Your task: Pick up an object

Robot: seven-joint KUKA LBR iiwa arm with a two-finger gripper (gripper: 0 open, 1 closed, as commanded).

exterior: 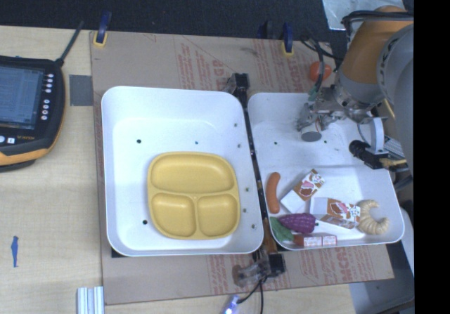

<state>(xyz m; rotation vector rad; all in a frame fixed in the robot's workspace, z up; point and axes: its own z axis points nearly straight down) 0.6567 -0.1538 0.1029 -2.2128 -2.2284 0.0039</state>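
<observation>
While gripper (310,125) hangs over bare far end of right bin (281,112), toy food sits heaped at near end, well apart. Nearest piece: sausage (273,192), long axis running near-to-far. Jaw opening: cannot tell; nothing visibly held.

bench (49,200) wood | cardboard sheet (176,67) | two white bins (119,116) | pendant (28,109) left

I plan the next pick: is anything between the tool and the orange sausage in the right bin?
Nothing visible: bare white bin floor lies between the tool and the orange sausage; the other items lie right of and below the sausage.
</observation>
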